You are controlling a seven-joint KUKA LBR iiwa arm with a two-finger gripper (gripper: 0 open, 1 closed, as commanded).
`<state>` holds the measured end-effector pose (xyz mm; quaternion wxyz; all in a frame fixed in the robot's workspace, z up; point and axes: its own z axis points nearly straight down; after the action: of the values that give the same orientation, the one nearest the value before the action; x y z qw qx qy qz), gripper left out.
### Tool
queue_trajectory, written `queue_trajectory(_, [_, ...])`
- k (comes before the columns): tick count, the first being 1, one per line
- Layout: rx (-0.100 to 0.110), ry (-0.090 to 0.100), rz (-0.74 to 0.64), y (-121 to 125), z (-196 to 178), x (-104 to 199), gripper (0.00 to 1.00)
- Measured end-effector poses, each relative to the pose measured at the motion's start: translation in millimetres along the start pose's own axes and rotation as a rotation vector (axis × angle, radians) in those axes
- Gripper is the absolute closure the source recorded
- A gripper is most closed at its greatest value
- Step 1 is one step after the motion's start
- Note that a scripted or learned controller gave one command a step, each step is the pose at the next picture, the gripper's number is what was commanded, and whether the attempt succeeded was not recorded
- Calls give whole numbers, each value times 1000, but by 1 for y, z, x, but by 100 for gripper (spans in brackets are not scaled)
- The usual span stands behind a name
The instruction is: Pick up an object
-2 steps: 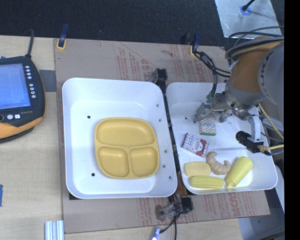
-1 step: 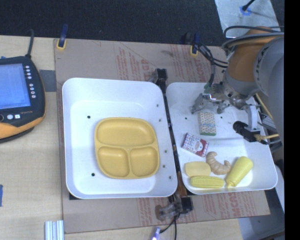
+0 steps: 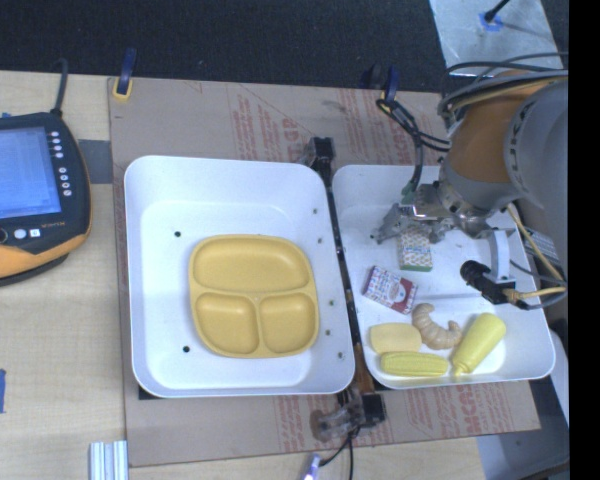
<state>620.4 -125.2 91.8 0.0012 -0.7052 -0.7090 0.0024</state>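
Just below the gripper (image 3: 416, 230), carton (image 3: 415, 252) (right bin)

Red print on the cardboard sheet (image 3: 270, 118) seems too blurred to read.

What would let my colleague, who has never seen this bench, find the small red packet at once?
Start at the right-hand white bin, the one crowded with small items. Look near its left wall, just above the pale yellow block. The red packet lies flat there, the one red thing among yellow and tan toy foods.
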Motion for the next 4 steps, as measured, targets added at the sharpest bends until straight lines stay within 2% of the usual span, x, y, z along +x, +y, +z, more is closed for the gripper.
queue_trajectory(1, [-3,2,0,36,-1,-16,0])
queue_trajectory(2, [-1,1,1,10,0,-3,0])
queue_trajectory(3, [-3,2,0,36,-1,-10,0])
queue_trajectory(4, [-1,0,1,1,0,-7,0])
